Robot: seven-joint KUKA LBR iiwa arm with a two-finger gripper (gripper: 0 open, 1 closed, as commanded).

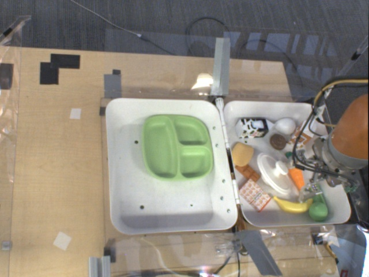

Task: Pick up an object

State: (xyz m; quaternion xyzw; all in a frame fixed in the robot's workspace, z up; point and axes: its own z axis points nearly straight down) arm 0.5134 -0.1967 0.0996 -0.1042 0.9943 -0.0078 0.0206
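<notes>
The right bin (340, 215) holds several small objects. Among them are a black-and-white cow-patterned toy (252, 128), a white ball (284, 125), a brown round piece (278, 141) and a tan wedge (243, 153). Further forward lie a white lid (273, 173), an orange carrot (296, 178), a yellow banana (292, 205), a green fruit (318, 210) and a red-and-white packet (254, 195). My gripper (315, 184) hangs low over the bin's right side, just above the green fruit and beside the carrot. I see nothing held in it.
The left bin (124, 206) carries a green divided plate (176, 147). A small brown block (248, 172) lies by the divider between the bins. The arm's orange band (353, 133) and cables overhang the right bin's far right edge.
</notes>
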